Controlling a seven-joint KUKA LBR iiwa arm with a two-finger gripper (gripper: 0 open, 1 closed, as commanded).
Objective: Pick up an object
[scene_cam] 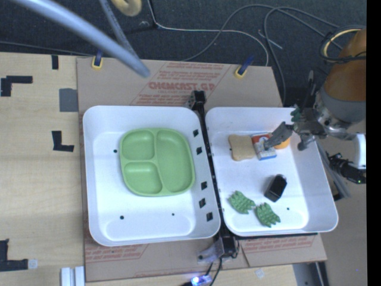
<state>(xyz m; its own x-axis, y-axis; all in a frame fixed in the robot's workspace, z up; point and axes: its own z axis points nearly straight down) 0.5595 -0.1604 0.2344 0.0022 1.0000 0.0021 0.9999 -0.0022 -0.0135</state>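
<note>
Black block (pixel 275 187) (small, boxy) near green leaves (pixel 241 202)

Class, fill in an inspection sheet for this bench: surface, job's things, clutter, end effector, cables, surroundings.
Surface: two white bins, left bin and right bin, on cardboard.
Job's things: right bin holds a tan piece, a small red-and-blue item, a black block and two green leafy pieces.
Clutter: green divided plate in left bin.
End effector: over the right bin's upper part, by the red-and-blue item; grip unclear.
Cables: thin wires on dark floor behind.
Surroundings: wood-look floor with black marks.
</note>
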